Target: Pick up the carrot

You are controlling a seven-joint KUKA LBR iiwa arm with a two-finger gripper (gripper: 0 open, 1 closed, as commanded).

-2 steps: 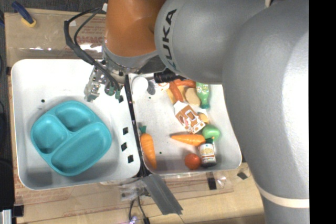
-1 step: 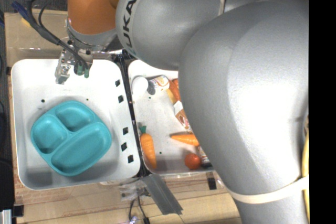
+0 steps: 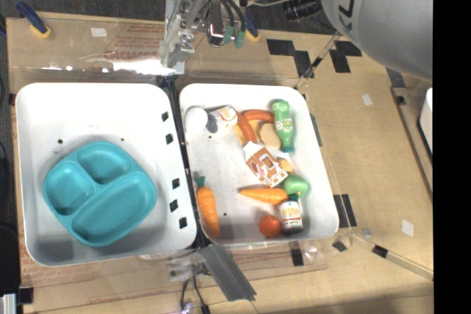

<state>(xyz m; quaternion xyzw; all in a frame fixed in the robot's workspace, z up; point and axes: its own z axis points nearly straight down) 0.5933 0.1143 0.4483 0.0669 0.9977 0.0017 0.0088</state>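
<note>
The arm's metal two-finger hand [image 3: 176, 48] hangs above the bins' far rim, holding nothing; how wide its fingers stand I cannot tell. The orange tapered carrot [image 3: 207, 209] lies well apart from it, against the left wall of the right white bin [image 3: 221, 162], probably awkward to grip there.

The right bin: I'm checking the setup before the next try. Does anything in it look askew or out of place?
Mostly an ordinary jumble. One carrot leans against the left wall of the right bin rather than lying flat. A second carrot-like piece lies mid-bin, beside a small carton tipped on its side. Nothing looks spilled or damaged.
</note>
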